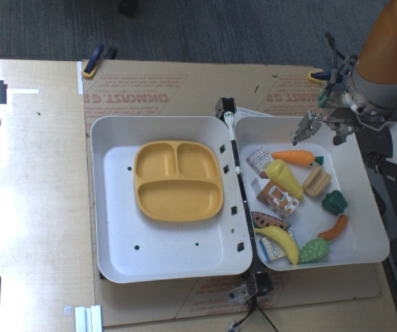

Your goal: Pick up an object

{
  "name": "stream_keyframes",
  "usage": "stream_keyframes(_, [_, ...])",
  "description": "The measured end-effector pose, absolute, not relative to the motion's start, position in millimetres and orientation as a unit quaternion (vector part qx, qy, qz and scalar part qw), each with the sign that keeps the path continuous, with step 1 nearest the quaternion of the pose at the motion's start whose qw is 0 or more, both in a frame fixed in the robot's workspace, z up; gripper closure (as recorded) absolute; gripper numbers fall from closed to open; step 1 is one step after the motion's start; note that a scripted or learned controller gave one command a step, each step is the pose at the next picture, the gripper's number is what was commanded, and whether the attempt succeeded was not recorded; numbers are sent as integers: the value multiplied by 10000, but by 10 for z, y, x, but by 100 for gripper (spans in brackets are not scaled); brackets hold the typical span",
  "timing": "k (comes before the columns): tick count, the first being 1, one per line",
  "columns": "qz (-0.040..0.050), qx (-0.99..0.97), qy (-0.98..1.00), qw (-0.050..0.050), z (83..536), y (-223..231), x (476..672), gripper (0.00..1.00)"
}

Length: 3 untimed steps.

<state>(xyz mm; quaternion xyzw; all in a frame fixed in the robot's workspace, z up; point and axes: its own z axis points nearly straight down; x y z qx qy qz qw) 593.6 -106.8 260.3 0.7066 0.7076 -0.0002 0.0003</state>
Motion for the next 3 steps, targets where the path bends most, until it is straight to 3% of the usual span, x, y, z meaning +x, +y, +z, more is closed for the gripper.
stream_keyframes(1, [8,6864,7272,10,1204,-1115,5697,0])
stream_keyframes(2, [32,6248,7807,94,1041,-1029,5788,0])
stream_keyframes(3, [86,6245,7809,122,1154,-986,5828,100])
